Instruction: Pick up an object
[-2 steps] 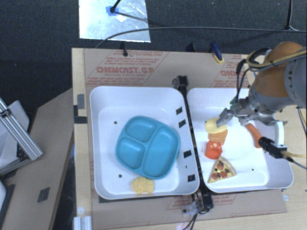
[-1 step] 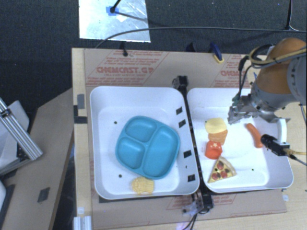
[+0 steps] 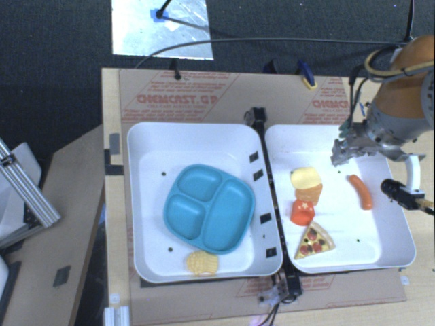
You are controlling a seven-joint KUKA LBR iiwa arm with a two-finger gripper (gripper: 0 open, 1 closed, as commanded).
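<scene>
The right bin (image 3: 391,253) holds a yellow and orange block (image 3: 307,185), a red tomato-like piece (image 3: 302,213), a pizza slice (image 3: 315,242) and an orange sausage (image 3: 361,191). My gripper (image 3: 342,153) hangs over the bin's upper right part, above and left of the sausage and to the right of the yellow block. It touches none of them. In the left bin (image 3: 146,182) lies a blue divided plate (image 3: 209,208), with a yellow waffle-like piece (image 3: 202,263) just below it.
A black divider (image 3: 266,182) with clips runs between the two bins. The grey arm with its orange band (image 3: 408,80) comes in from the upper right. A silver sheet (image 3: 162,19) lies behind the bench, and an aluminium frame (image 3: 24,189) stands at the left.
</scene>
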